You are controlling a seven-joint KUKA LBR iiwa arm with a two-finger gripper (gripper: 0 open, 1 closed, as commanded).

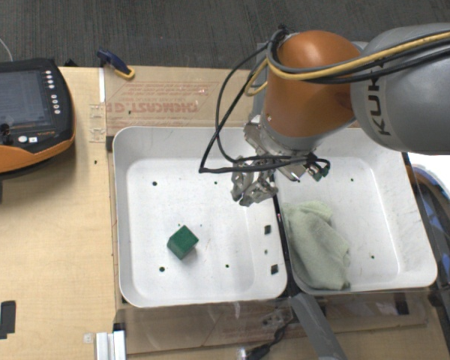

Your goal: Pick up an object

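- Arm (375, 88): the grey arm enters from the right of the camera view. Its orange band sits above the wrist, over the rear centre of the bins. Black and yellow cables run along the arm and loop down beside the wrist.
- Gripper (253, 191): it hangs below the orange band, over the right part of the left bin, near the wall shared by the two bins. The finger state cannot be read; the mechanism appears as a dark metallic cluster seen from above. No object is visible between the fingers.
- Green block (183, 241): a small green cube lies on the floor of the left bin, in its front half, slightly left of centre. It is well apart from the gripper, to the gripper's front-left in the view.
- Cloth (319, 244): a pale green, crumpled cloth lies in the right bin, against its left wall and reaching toward the front edge. It is near the gripper but not touching it.
- Left bin (135, 201): shallow, white, with small dark dots on its floor.
- Right bin (390, 201): shallow, white, set directly beside the left bin.
- Pendant (22, 115): an orange and grey control pendant with a screen rests on the bench at far left, well apart from both bins.
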